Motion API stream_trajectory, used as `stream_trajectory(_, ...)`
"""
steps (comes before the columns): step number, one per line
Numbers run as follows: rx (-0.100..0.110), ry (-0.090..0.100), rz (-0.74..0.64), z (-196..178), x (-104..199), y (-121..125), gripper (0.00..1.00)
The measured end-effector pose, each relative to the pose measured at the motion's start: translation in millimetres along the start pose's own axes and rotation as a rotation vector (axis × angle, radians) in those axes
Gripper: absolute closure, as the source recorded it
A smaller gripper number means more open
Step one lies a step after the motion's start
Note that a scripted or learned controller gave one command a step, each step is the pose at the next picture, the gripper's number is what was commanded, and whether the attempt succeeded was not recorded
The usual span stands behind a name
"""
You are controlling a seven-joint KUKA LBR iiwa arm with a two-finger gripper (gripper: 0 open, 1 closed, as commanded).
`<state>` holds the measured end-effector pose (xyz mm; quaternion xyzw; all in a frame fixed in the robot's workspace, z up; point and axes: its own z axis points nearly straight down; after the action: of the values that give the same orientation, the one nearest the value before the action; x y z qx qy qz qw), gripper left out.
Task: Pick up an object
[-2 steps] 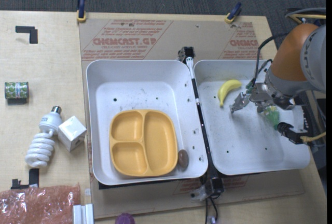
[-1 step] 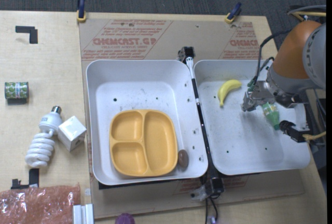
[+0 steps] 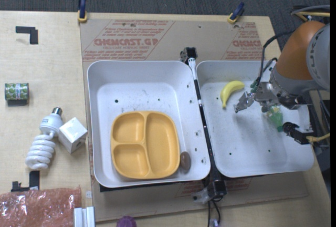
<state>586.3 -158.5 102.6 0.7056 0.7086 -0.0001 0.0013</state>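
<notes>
Camera view shows a wooden bench (image 3: 42, 131) bearing two shallow white bins side by side. The left white bin (image 3: 105, 76) holds a yellow three-compartment plastic tray (image 3: 145, 144), with a small brown rounded object (image 3: 185, 161) just beside the tray's right edge. The right white bin (image 3: 252, 160) holds a small yellow banana (image 3: 230, 92) in its upper left part and a small green object (image 3: 275, 117) near the arm's wrist; what the green object is cannot be told. The grey arm with the orange band (image 3: 300, 65) reaches in from the right, and its two-finger gripper (image 3: 241, 103) hovers just beside the banana's lower right, apart from it. The gripper's fingers appear parted, with nothing between them. The banana's long axis runs from lower left to upper right, curving. Judgement: light, smooth and curved, so it may slip; best taken across its thick middle, square to that axis.
</notes>
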Motion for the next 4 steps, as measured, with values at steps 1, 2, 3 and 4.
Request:
stream_trajectory(1,0.002,0.002,0.006,10,47,-62,0.0)
stream_trajectory(2,0.0,0.001,0.008,0,46,-61,1.0)
stream_trajectory(3,0.001,0.001,0.001,10,21,18,1.0)
stream_trajectory(4,0.001,0.001,0.002,10,21,18,0.0)
